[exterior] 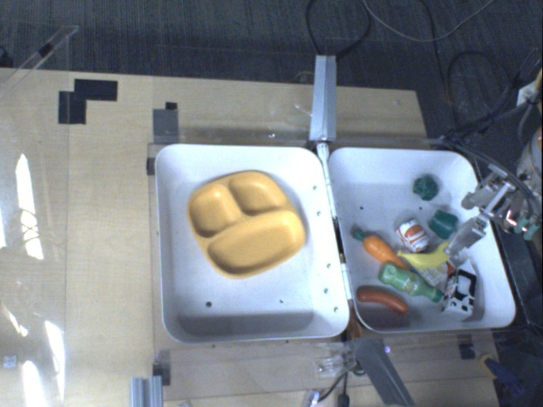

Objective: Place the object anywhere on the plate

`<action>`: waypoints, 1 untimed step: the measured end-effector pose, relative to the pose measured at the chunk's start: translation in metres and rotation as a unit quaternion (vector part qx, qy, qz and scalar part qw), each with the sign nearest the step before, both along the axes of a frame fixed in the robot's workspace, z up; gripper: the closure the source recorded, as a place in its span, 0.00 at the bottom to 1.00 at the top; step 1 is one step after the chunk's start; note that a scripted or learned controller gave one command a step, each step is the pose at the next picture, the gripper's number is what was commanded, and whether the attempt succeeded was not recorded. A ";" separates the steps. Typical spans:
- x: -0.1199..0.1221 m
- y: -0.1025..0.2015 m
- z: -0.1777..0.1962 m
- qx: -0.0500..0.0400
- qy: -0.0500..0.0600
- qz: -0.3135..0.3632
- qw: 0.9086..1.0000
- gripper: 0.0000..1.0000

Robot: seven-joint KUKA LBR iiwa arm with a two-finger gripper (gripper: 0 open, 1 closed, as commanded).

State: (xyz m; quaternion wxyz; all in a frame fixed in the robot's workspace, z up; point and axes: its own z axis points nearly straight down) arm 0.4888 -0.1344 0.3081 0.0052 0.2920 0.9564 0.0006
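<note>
You're at the pick step: nothing on the yellow plate (246, 224) yet, which sits in the left bin (174, 312). The gripper (465, 237) hangs over the right bin (382, 172) at about 3 o'clock of it; can't tell its pinch state. Candidate objects lie at the bin's 6 o'clock.

Next you need a descent onto one item, then a carry toward 9 o'clock.

Count:
- one carrot (379, 248)
- one sausage (382, 298)
- one green bottle (409, 281)
- one banana (424, 259)
- one can (413, 234)
- two teal pieces (427, 186)
</note>
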 end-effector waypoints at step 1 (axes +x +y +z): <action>0.000 -0.017 -0.055 -0.001 0.001 0.108 0.994 0.00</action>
